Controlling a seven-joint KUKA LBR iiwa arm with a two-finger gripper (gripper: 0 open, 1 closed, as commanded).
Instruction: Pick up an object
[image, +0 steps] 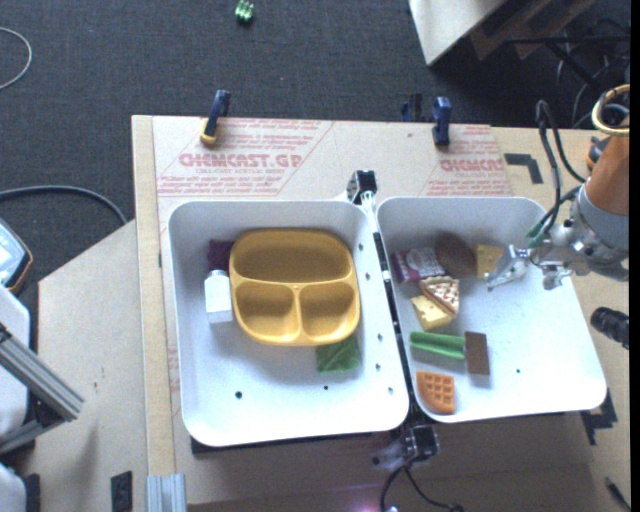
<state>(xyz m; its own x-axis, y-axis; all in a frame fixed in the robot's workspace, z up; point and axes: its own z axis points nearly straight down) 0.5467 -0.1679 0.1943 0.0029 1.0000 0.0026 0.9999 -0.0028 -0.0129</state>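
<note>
Two white bins sit on the table; the gripper (530, 266) hovers over the right bin (560, 385), fingers spread and empty, beside toy food including a waffle (437, 391).

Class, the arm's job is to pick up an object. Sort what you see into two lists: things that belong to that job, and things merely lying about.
Belongs to the job:
gripper, over the right bin
toy food there: waffle, green bean, brown bar, cheese wedge

Just lying about:
yellow tray in the left bin
clamps
cable
</note>
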